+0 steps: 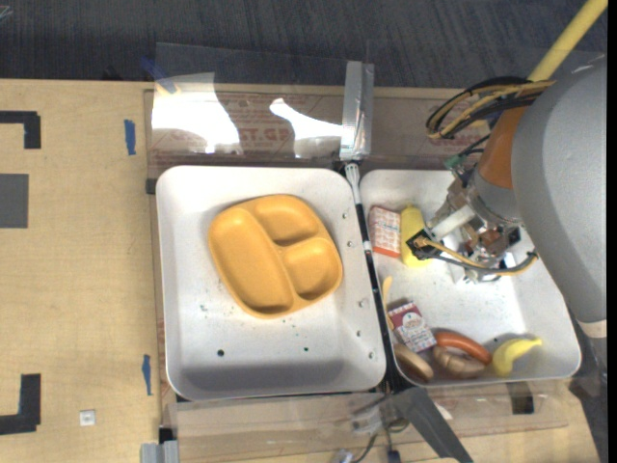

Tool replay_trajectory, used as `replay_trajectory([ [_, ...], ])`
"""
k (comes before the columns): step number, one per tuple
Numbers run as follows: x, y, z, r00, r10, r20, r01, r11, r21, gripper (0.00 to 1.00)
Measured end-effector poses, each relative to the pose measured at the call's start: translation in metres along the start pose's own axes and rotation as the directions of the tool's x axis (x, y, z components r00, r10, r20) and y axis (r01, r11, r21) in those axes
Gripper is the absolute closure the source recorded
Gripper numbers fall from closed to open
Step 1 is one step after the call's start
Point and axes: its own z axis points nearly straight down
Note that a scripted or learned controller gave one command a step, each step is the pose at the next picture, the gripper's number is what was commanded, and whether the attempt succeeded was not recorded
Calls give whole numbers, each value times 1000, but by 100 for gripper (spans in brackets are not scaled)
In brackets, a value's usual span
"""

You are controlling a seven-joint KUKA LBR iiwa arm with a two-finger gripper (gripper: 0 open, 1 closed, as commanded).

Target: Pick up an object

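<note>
Grey arm (pixel 569 181) hides gripper (pixel 472 244) fingers over right bin (pixel 501 307)

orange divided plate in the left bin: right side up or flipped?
Right side up. The orange plate lies flat in the left bin, its three compartments facing the camera.

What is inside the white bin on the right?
The right white bin holds a small red-and-white box, a yellow toy banana, an orange sausage and the robot's hand, which covers whatever lies beneath.

No legible text on any object.
</note>
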Motion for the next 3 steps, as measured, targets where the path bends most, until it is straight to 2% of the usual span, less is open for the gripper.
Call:
replay_trajectory([
  [1, 1, 0, 0, 1000, 0, -1, 0, 1000, -1, 0],
  [2, 16, 111, -35, 1000, -24, 20, 24, 999, 21, 0],
  [3, 37, 21, -127, 982, 186, 24, -186, 982, 20, 0],
])
